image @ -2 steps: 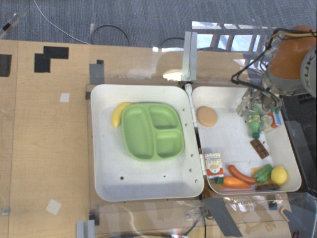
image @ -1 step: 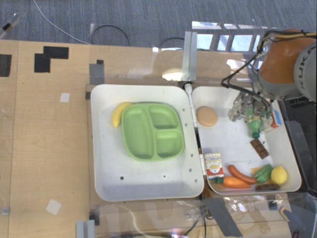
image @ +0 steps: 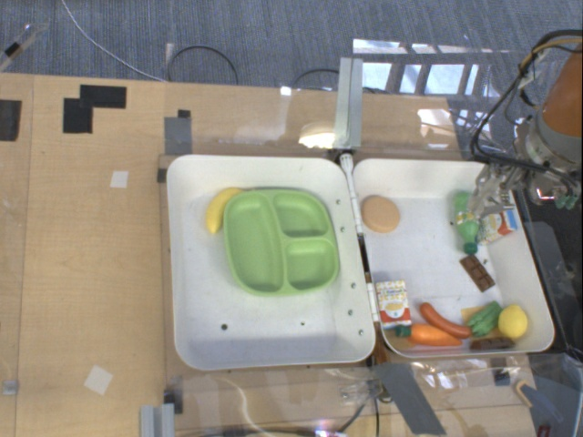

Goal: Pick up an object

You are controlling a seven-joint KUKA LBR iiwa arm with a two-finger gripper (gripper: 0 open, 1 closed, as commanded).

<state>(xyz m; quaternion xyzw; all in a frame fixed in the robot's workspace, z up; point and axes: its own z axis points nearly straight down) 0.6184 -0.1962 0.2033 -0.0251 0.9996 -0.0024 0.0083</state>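
My gripper (image: 490, 198) hangs over the upper right part of the right bin (image: 428, 253), at the end of the grey arm with the orange band (image: 563, 107). Right under and beside it lie a green bottle (image: 467, 228) and a colourful packet (image: 503, 223); whether it touches either I cannot tell. Further down the bin are a brown chocolate bar (image: 476, 272), a small juice box (image: 392, 300), a red sausage (image: 444, 320), an orange carrot (image: 433, 336), a green vegetable (image: 483, 317) and a yellow lemon (image: 513, 321). A tan round bun (image: 380, 214) lies at the bin's upper left.
The left bin (image: 209, 326) holds a green divided plate (image: 281, 240) with a banana (image: 217, 209) tucked at its upper left edge. A metal post (image: 347, 107) rises behind the divider between the bins. Cables (image: 510, 89) run along the arm at the right.
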